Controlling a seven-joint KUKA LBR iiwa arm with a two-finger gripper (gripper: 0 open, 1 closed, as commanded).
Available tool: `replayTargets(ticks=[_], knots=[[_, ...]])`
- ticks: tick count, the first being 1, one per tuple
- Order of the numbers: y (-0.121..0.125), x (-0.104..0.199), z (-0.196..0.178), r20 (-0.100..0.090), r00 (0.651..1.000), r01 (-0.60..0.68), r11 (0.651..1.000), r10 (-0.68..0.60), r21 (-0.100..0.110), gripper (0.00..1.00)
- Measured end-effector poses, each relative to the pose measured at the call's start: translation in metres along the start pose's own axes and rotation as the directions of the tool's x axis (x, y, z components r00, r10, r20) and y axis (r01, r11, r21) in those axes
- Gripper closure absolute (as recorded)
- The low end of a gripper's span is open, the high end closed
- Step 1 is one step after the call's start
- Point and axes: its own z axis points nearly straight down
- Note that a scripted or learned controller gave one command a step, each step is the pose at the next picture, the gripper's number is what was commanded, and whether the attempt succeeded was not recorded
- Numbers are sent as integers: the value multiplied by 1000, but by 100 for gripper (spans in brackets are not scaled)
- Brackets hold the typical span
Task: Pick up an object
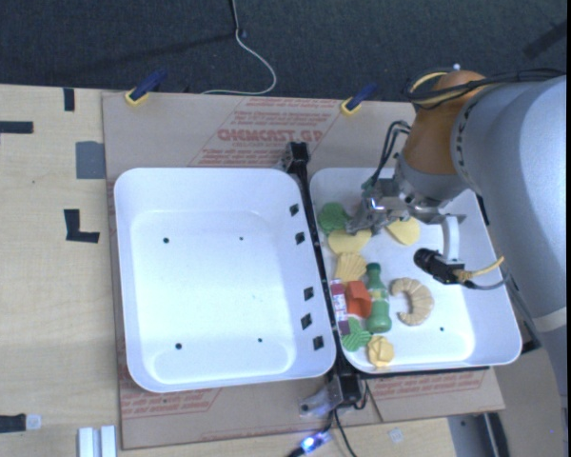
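Several glossy plastic toy foods (366,298) beneath the jaws (371,215), grip state unclear.

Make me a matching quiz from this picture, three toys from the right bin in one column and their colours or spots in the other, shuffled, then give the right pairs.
Things:
1. croissant
2. green bottle
3. red block

Descriptions:
A. stands between the red piece and the tan pastry
B. tan and curved, farthest right of the three
C. lies nearest the wall shared with the left bin

Pairs: 1-B, 2-A, 3-C

All three lie in the right bin, below the gripper in the view.
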Motion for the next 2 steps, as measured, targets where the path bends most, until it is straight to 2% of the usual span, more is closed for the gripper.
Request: replayTargets(ticks=[1, 2], knots=[[24, 6, 3, 5, 1000, -6, 999, 5, 44, 100], [-99, 27, -103, -1, 1000, -4, 1000, 4, 3, 100]])
